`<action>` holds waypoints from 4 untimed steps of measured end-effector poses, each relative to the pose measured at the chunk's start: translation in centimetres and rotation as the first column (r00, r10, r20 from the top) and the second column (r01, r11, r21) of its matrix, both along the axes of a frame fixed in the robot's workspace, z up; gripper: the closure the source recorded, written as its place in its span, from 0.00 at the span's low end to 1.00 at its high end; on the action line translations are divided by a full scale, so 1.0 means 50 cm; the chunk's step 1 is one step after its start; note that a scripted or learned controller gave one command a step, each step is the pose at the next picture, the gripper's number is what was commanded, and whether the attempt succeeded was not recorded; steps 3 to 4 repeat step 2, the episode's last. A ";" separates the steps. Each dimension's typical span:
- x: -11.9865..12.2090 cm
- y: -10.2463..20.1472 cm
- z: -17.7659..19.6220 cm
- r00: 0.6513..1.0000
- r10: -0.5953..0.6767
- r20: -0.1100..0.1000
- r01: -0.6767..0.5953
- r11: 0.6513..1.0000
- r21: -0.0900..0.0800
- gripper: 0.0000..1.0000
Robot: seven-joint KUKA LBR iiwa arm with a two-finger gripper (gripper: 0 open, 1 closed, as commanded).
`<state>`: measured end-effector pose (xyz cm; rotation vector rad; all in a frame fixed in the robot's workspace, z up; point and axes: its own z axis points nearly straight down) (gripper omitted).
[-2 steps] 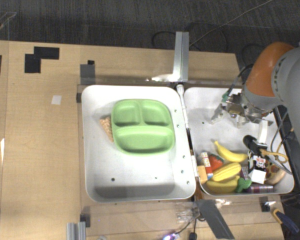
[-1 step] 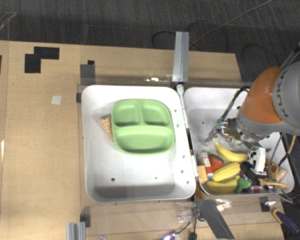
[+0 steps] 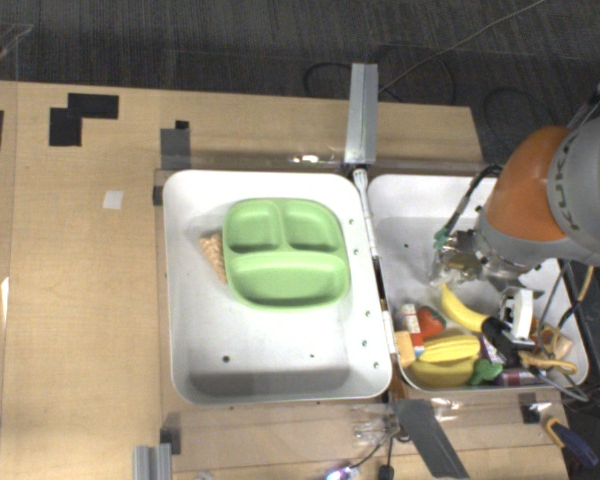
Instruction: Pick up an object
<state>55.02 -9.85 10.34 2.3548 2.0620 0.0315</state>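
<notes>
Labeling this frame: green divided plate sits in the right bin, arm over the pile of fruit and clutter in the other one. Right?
Not quite. The camera view shows the green plate in the left bin, not the right. The rest holds: the arm reaches over the right bin, where the bananas and other small items are piled at its near end.

Readable text: none, not a word or number anywhere.
Green tray: plain, no marking.
White bins: unlabelled.
Small items, lower right bin: labels too blurred to read.
</notes>
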 end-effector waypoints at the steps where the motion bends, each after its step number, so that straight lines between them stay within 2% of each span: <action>1: 0.085 0.081 0.197 1.000 -0.010 -0.017 0.010 1.000 -0.005 1.00; 4: 0.088 0.083 0.218 1.000 -0.002 -0.015 0.002 1.000 -0.005 1.00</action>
